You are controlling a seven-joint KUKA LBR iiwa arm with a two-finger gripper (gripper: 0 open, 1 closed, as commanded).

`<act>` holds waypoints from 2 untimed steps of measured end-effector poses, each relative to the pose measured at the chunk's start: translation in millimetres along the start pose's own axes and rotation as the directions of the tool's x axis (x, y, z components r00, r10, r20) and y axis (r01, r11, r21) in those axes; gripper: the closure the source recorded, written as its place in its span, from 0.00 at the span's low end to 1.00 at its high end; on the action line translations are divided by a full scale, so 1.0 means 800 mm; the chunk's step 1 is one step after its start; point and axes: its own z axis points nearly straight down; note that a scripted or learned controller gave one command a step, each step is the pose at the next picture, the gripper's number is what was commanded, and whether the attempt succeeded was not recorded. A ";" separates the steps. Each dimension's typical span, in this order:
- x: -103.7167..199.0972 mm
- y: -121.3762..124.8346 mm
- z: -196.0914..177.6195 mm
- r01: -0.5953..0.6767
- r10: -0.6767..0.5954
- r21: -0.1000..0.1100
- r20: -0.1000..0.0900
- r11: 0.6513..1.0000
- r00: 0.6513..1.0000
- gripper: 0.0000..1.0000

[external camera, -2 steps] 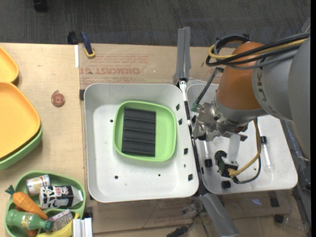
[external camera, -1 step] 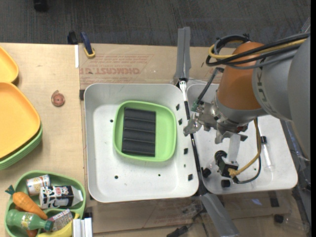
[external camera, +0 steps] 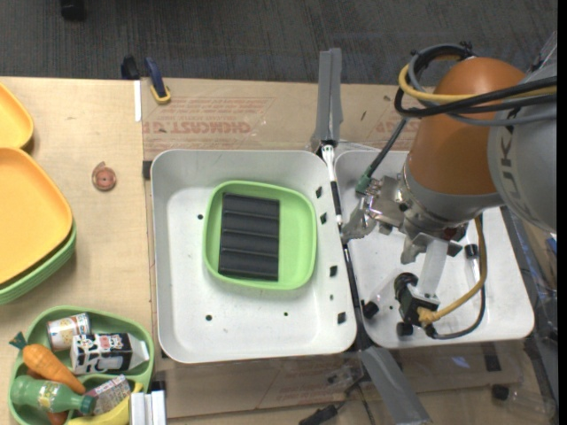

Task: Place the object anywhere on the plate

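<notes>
A green square plate (external camera: pixel 304 204) lies in the left white bin (external camera: pixel 177 317). On the plate rests a black ribbed rectangular object (external camera: pixel 249 235), flat and roughly centred. My gripper (external camera: pixel 361 219) hangs over the left side of the right white bin (external camera: pixel 505 317), close to the wall between the bins and to the right of the plate. The wrist and the orange band of the arm (external camera: pixel 461 131) cover most of it from above. Nothing shows between the gripper and the bin floor.
Yellow plates (external camera: pixel 27 211) are stacked at the bench's left edge. A green bowl (external camera: pixel 133 335) of toy food sits at the bottom left. A small pink disc (external camera: pixel 105 177) lies on the bench, and a clamp (external camera: pixel 156 82) is at the back.
</notes>
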 end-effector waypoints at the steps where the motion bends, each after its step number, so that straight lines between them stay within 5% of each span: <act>1: -0.050 0.021 -0.001 -0.111 0.111 -0.002 -0.001 0.994 0.994 0.00; 2: -0.136 0.055 -0.060 -0.441 0.441 0.000 0.001 0.898 0.898 0.00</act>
